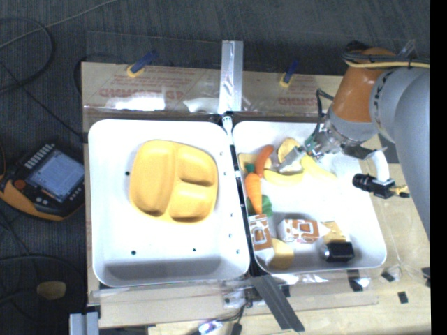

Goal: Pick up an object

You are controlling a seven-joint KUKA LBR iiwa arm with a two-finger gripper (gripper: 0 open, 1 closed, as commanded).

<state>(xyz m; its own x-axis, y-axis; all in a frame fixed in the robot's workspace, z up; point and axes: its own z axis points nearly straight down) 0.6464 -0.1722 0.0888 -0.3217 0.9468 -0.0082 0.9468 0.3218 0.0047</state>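
tool [302, 152] low in right bin [363, 208], far-left corner | finger state: cannot tell, blurred | target likely yellow piece [288, 150] beside carrot [263, 158] | risk: crowded pile, fingers nudge neighbours, grip slips or closes on nothing

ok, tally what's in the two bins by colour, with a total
Yellow: 3, the divided tray in the left bin, a banana-like piece and a pale wedge by the tool
Orange: 2, carrots
Orange-and-white cartons: 2
Black: 1, block
Tan: 1, chunk
Total: 9
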